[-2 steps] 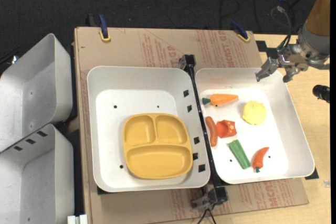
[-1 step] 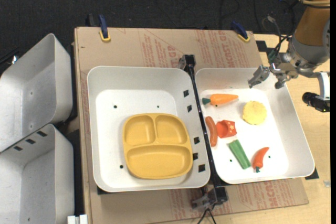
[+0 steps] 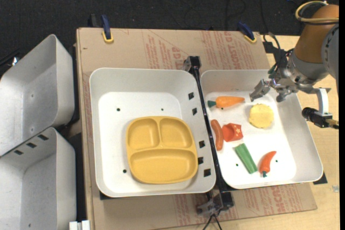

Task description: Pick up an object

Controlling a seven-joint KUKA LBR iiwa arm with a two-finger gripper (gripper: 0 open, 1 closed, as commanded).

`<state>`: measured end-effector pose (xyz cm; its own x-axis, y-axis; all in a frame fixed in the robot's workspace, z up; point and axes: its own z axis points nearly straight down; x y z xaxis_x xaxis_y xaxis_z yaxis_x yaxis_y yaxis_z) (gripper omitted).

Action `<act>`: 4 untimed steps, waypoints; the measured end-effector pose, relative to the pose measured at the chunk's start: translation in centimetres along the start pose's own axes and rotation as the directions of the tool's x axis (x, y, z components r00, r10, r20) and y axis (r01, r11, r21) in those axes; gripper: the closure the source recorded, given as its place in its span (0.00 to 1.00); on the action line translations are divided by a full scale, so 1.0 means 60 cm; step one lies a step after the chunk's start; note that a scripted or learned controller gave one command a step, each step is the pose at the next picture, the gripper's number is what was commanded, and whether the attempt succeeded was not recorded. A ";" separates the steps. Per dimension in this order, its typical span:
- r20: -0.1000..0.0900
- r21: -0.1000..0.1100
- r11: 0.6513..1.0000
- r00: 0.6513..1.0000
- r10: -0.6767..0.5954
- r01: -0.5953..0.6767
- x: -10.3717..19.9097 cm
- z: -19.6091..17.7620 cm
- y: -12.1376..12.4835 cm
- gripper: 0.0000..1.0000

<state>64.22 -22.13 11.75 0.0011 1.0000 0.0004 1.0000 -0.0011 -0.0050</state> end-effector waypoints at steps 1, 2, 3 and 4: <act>0.001 -0.003 1.000 1.000 -0.003 0.003 0.001 0.044 0.000 0.00; 0.003 -0.009 1.000 1.000 -0.004 0.004 0.001 0.022 0.003 1.00; 0.002 -0.010 1.000 1.000 -0.003 0.003 0.009 -0.053 -0.002 1.00; 0.003 -0.012 1.000 1.000 -0.004 0.004 0.019 -0.154 -0.009 1.00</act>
